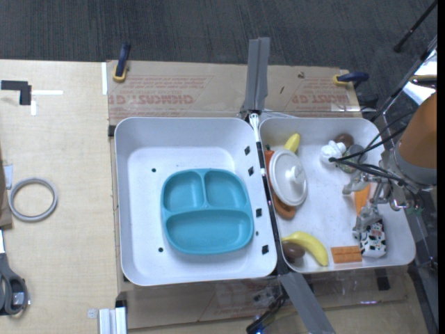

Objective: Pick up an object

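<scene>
Arm over the right bin, tool low among small objects.

Camera view: the tool (366, 211) hangs at the right side of the right bin (314, 125), just above a black-and-white spotted toy (373, 239); how far it is open cannot be told. A white lidded pot (288, 178), a banana (310, 245) and an orange block (345, 255) lie in the same bin. The left bin (132, 186) holds a blue divided plate (206, 211). A grey tape ring (30, 199) sits on the desk (62, 256).
</scene>
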`<state>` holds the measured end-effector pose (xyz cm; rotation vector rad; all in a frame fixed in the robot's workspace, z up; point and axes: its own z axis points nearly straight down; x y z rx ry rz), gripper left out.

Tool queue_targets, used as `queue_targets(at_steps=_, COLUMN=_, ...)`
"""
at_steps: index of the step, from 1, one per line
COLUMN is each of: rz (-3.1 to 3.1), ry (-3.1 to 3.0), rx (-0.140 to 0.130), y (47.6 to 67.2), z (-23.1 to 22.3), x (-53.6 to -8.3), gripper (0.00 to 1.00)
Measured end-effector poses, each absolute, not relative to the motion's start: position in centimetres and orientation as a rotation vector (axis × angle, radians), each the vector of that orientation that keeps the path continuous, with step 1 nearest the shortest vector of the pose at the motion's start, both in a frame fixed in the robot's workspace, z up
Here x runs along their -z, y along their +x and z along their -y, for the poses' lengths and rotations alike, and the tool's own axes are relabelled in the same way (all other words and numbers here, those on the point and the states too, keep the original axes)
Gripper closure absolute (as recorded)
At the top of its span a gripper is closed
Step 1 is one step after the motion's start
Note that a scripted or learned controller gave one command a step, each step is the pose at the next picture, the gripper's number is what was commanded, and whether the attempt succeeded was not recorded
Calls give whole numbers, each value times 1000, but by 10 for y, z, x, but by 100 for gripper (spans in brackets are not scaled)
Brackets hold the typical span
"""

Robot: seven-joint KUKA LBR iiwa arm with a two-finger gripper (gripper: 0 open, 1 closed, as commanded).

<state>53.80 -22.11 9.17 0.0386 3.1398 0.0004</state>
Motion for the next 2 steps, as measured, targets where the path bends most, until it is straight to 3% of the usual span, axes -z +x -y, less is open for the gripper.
queue_targets(at_steps=1, rz=-3137, ry=163, rx=-2, y=501, z=221, x=-91, gripper=0)
queue_targets(at_steps=2, rz=-3135, ry=156, rx=0, y=503, z=220, x=-100, gripper=100)
